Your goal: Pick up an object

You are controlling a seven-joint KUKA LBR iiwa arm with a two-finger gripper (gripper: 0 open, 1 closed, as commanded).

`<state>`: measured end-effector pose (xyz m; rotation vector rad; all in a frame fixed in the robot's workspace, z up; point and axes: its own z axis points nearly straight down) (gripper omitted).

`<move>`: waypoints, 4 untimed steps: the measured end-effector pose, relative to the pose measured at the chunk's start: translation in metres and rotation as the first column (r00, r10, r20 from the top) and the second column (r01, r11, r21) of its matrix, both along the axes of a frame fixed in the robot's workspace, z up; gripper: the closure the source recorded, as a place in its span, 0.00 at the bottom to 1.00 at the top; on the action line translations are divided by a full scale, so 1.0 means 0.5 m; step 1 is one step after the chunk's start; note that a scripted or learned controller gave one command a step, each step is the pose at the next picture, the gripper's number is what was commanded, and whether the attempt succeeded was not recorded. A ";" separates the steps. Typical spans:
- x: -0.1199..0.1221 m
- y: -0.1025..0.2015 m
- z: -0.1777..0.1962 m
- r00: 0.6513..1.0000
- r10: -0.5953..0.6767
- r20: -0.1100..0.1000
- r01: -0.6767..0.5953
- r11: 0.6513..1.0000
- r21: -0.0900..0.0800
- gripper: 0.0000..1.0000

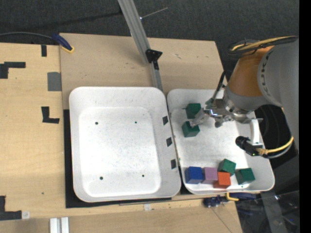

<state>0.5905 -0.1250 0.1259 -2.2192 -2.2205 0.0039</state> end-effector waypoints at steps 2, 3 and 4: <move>0.017 -0.001 0.001 1.000 0.002 0.029 -0.002 1.000 -0.003 1.00; 0.010 -0.017 0.097 1.000 0.000 0.007 0.000 1.000 -0.001 1.00; 0.012 -0.017 0.161 1.000 0.001 0.006 -0.001 1.000 -0.001 1.00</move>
